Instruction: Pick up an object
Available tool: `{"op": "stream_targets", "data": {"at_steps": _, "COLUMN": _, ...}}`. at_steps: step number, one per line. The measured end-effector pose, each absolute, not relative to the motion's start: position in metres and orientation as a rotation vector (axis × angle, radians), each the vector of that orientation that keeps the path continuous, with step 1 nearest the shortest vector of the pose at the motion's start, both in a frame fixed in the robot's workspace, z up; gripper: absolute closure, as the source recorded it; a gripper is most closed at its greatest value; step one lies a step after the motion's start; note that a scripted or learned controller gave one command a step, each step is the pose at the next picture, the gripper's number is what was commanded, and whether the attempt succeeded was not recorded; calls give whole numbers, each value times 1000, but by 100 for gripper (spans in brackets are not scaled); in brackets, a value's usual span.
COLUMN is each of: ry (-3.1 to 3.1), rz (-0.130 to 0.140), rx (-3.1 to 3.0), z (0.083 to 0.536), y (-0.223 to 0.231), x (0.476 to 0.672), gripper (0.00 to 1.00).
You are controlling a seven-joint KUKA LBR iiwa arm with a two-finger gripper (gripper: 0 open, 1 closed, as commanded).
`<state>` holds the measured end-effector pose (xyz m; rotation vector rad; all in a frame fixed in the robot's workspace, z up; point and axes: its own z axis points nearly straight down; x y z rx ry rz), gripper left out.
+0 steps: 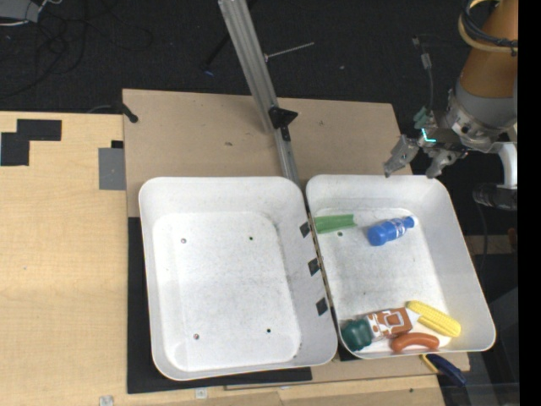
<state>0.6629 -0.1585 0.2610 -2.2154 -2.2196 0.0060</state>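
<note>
Gripper (417, 157) hovering over right bin (439, 197) far rim, fingers apart, nothing btwn. Blue bottle (389, 230) lying beside green block (334, 222); yellow corn (434, 318) in near corner. No legible labels.

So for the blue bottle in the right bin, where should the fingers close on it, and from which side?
Probably across the wide body of the blue bottle, coming straight down from above. It lies on its side, tilted slightly, cap end toward the bin's far right, with bare floor around it. The green block lies apart on its left. The gripper hangs over the right bin's far rim, fingers spread.
</note>
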Motion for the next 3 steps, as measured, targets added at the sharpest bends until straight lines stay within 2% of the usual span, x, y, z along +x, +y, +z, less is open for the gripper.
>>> {"op": "stream_targets", "data": {"at_steps": 1, "ry": -2225, "rz": 3, "rx": -2215, "z": 264, "y": -158, "x": 664, "gripper": 0}}
{"op": "stream_targets", "data": {"at_steps": 3, "ry": -2218, "rz": 6, "rx": -2217, "z": 173, "y": -162, "x": 659, "gripper": 0}}
